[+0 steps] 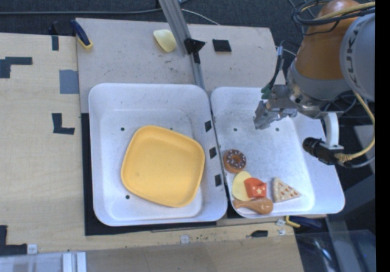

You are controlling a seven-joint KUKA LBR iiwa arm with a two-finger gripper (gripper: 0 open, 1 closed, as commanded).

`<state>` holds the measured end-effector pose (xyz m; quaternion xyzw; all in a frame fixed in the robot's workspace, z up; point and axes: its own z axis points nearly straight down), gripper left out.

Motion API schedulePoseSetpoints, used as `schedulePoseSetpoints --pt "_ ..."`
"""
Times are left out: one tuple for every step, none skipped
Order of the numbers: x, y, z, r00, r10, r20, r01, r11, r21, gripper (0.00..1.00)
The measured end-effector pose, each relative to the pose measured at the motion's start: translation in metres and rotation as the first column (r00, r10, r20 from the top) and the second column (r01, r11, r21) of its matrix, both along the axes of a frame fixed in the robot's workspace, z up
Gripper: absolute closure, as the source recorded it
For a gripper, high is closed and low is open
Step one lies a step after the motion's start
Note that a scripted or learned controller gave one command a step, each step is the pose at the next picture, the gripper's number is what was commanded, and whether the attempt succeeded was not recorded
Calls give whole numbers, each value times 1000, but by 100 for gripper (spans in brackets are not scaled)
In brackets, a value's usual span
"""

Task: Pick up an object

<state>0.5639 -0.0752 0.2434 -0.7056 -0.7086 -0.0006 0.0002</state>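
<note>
Camera view — end effector [263, 119] over right bin [317, 200], grip state unclear; donut [234, 160] lower-left, apart.

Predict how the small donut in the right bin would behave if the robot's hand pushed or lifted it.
The donut looks like a small toy lying flat, so it is probably light and stiff. Flat on its face, it would likely slide rather than roll. It lies close to the yellow disc and the bin's left wall, so fingers may have little room on those sides.
</note>
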Motion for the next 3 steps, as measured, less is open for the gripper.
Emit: schedulePoseSetpoints --pt "-5 54 4 1000 0 -1 0 1000 0 100" --pt "-14 97 4 1000 -1 -1 1 1000 0 100" --pt "-27 137 -2 1000 -1 -2 1 1000 -1 100"
